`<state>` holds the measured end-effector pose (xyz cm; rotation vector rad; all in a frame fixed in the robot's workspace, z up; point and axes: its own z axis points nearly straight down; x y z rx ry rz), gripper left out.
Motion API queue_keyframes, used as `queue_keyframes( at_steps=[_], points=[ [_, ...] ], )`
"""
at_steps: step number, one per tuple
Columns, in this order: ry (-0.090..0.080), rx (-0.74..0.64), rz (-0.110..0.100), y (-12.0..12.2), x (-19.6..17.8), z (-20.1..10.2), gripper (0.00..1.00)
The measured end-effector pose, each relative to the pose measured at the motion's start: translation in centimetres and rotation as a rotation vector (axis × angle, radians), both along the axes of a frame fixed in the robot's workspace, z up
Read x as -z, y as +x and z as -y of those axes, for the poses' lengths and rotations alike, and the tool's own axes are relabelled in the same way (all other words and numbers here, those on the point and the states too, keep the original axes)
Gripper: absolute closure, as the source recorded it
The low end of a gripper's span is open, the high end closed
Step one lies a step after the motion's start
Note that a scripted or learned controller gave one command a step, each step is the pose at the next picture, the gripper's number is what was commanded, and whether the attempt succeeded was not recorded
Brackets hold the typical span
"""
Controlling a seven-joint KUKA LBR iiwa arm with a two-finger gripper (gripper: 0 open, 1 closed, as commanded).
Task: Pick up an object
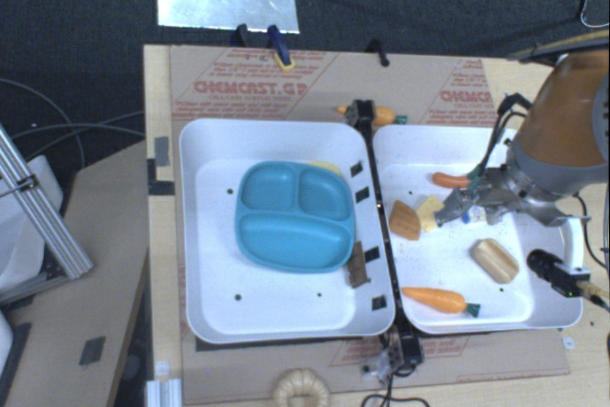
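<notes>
A divided plate (291, 214) lay in the left bin (205, 205); a carrot (434, 299) and bread roll (496, 259) lay in the right bin (448, 143).

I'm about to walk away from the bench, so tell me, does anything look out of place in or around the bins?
Mostly tidy. One oddity: a small orange item sits outside the bins, on the bench behind the divider between them. A round beige thing also lies off the board at the front edge.

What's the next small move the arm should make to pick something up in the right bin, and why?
Probably a short drop straight down onto the pale yellow piece. The gripper sits right beside it in the right bin, with the brown wedge just beyond, so that is the nearest target. The bread roll and the carrot lie farther off.
</notes>
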<state>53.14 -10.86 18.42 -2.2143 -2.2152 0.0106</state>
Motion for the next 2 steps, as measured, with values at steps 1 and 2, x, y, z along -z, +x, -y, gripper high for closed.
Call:
queue_keyframes(
  at_steps=[1, 2],
  points=[
    [-0.002, -0.003, 0.012, 0.3, -0.6, 0.0, 0.00],
    [-0.001, -0.001, 0.008, 0.6, 5.7, 0.0, 0.00]
  ],
)
